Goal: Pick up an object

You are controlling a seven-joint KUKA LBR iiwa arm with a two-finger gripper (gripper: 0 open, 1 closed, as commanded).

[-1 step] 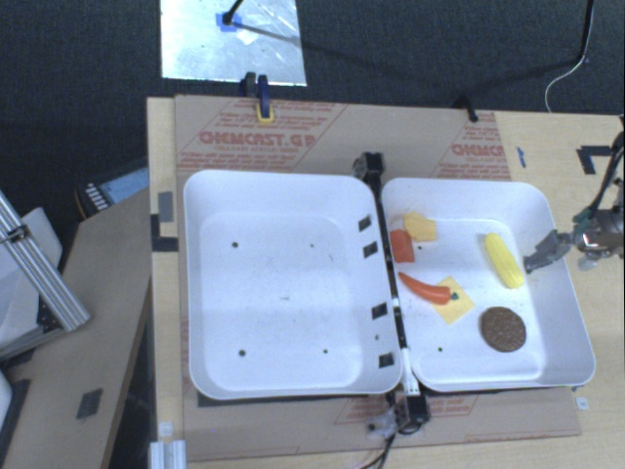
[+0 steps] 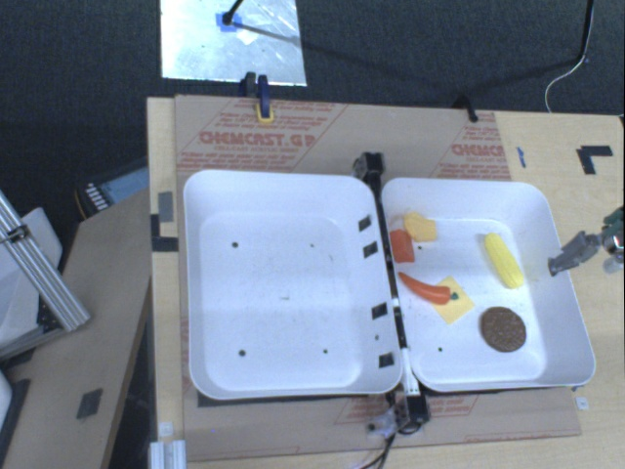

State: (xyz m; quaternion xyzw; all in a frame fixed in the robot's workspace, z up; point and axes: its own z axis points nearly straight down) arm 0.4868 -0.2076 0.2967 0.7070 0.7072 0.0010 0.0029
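Two shallow white bins are set side by side on the surface: the left bin [image 2: 283, 291] is seen bare apart from small dark marks, while the right bin [image 2: 562, 360] carries every candidate for picking. A yellow corn cob [image 2: 503, 260] lies slanted toward the right side of that bin. A round brown patty [image 2: 503, 329] rests near the front right. An orange-red pepper [image 2: 426, 286] lies just right of the divider, its tip touching a flat yellow cheese slice [image 2: 454, 303]. Farther back, a small red-orange block [image 2: 401, 245] sits beside a pale yellow chunk [image 2: 421, 227]. The items are spread loosely and mostly apart, which is judged to leave room for a two-finger grasp around any one of them.

At the right edge, just outside the right bin's rim, the gripper [image 2: 569, 255] is seen at the level of the corn cob. Nothing is held in it; whether it is spread or closed cannot be told at this size. It is well apart from every item, so the pick is judged as not yet begun. The corn cob is the nearest item and would be the likeliest target; its rounded, slanted body could be expected to roll or slip unless it is straddled across its narrow width.
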